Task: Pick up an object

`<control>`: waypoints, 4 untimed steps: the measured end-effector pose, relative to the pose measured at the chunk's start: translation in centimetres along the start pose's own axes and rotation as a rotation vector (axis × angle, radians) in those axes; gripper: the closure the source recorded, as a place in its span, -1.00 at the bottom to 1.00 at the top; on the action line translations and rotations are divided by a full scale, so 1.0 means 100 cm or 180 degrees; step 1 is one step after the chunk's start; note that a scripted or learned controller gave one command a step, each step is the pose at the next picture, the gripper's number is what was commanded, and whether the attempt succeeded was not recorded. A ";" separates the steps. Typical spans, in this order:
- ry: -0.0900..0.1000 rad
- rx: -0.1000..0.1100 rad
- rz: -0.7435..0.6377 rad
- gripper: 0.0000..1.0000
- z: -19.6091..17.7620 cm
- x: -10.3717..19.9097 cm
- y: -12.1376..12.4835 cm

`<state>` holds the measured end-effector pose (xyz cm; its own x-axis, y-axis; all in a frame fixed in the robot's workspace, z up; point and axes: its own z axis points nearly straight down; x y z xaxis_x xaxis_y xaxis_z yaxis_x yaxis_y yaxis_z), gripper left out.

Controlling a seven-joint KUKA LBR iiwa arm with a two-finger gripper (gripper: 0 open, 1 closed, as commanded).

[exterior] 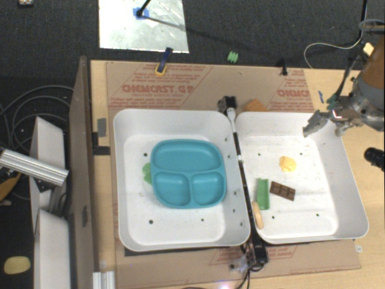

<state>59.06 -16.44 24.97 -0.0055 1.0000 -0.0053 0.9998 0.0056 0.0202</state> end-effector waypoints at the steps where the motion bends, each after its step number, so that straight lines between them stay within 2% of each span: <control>1: 0.0029 0.0095 0.0012 -1.00 0.110 0.030 -0.042; 2: 0.0022 0.0066 -0.0003 -1.00 0.166 0.083 -0.055; 3: 0.0019 0.0053 0.0004 1.00 0.153 0.080 -0.053; 4: 0.0020 0.0055 0.0004 -1.00 0.153 0.080 -0.054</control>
<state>53.96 -8.54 9.48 -0.0042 1.0000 0.0009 1.0000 0.0042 0.0028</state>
